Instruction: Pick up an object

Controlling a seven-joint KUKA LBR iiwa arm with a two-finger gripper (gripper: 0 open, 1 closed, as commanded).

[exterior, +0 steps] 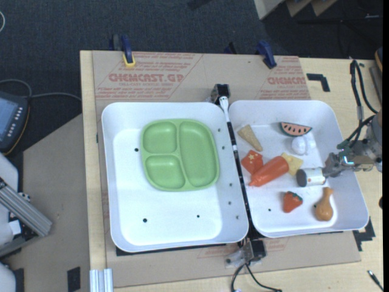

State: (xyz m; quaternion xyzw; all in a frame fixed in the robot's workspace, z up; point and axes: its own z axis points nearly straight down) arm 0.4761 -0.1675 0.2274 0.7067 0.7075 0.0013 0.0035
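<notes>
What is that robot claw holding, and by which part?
Can't tell. The gripper is at the right end of a small white cylinder, but no clear grip shows.

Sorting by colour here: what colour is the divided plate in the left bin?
The divided plate is light green, clearest in the camera view.

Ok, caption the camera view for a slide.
Gripper hovers over the right bin of toy food; green plate sits in the left bin.

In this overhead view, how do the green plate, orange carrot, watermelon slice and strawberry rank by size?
1. green plate
2. orange carrot
3. watermelon slice and strawberry look about alike; I would not rank them.
</notes>
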